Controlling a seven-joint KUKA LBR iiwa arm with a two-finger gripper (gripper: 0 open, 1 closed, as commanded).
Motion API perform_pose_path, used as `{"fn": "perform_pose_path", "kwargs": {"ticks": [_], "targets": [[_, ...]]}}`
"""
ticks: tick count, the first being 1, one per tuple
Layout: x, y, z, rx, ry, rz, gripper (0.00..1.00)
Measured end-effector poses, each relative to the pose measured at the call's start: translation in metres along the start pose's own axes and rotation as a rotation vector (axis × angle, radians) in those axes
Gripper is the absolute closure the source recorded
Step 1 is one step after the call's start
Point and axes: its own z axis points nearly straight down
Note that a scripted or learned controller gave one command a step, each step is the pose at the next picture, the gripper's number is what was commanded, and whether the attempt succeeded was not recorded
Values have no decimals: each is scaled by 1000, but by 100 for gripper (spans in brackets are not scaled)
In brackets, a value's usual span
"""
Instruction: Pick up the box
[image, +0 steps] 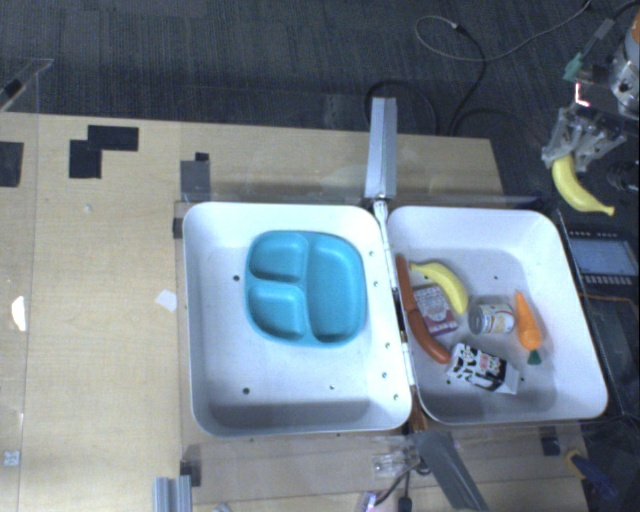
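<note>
Box: 1 small box (481, 368), white with black printing, is lying flat and a little askew near the front of the right bin (560, 250); the print is too small to read
Packet: 1 flat packet (434, 306) with a dark red and pale label is lying up and to the left of the box, between the sausage and the banana; the lettering is too blurred to read
Sausage: 1 long reddish sausage (420, 322) is running along the right bin's left wall, just beside the packet
Can: 1 small silvery can (491, 320) is lying on its side just above the box; its label cannot be read
Carrot: 1 orange carrot (527, 320) is lying just to the right of the can
Bananas: 2 are showing; 1 yellow banana (445, 284) is resting in the right bin above the packet, and 1 more, the held banana (578, 189), is hanging outside the bins at the upper right
Gripper: 1 gripper (581, 150) is hovering beyond the right bin's far right corner, well apart from the box, its fingers pinching the held banana at its upper end
Bins: 2 white bins are sitting side by side; the left bin (215, 330) is carrying 1 blue divided plate (305, 286) with 3 compartments
</note>
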Motion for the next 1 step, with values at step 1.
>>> {"fn": "perform_pose_path", "kwargs": {"ticks": [1], "targets": [[-23,3,-37,-1,0,0,100]]}}
